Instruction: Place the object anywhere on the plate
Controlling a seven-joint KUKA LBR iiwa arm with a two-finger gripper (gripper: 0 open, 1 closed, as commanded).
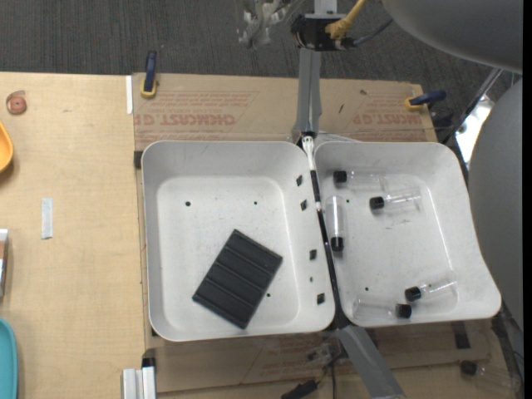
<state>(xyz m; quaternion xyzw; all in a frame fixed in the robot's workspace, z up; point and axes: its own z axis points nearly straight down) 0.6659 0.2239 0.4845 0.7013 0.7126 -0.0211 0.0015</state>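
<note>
Vials [391,200] lie loose in right bin [391,252] for picking, black plate [238,278] flat in left bin [195,194] as target, gripper [264,11] parked high, grip unreadable.

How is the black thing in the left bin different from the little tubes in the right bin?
The black plate is flat, dark and ridged; the tubes are clear and round with black caps. The plate is one wide piece, much bigger than any tube. The plate lies alone in the left bin; several tubes lie scattered in the right bin. Both lie flat on white floors.

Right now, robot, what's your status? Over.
Arm up at top right, away from the bins. Black ribbed plate flat in left bin. Clear vials with black caps scattered in right bin, none picked.
</note>
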